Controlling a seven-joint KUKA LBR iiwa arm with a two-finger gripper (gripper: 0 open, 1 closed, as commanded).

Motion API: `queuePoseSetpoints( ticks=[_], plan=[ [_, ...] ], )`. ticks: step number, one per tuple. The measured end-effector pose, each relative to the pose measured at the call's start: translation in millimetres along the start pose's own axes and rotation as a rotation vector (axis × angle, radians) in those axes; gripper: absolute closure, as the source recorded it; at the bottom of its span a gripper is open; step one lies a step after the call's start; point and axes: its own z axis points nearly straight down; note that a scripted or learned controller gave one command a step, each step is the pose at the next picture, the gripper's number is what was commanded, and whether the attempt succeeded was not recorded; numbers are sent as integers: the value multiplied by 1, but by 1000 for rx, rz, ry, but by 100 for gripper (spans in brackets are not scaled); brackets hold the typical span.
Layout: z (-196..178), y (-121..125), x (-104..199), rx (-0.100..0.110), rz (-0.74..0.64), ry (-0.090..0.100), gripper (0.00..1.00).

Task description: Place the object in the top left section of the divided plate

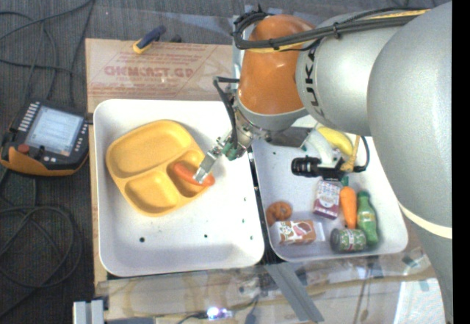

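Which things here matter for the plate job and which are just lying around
For the job: divided plate, orange object in it, gripper right over that object.

Lying about: banana, carrot, green bottle, can, pendant.

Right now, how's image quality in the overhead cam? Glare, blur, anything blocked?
Camera view: even lighting with soft shadows, mild glare on the arm's orange band and grey shell; overall slightly soft, so labels on the right bin's packages are unreadable; the arm covers that bin's upper part; the end effector over the yellow divided plate is small, its grip unclear.
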Motion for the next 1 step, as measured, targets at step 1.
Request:
queuePoseSetpoints(
  ticks=[1],
  plan=[
    [-134, 0, -35, 2, -374, -7, 0]
  ],
)
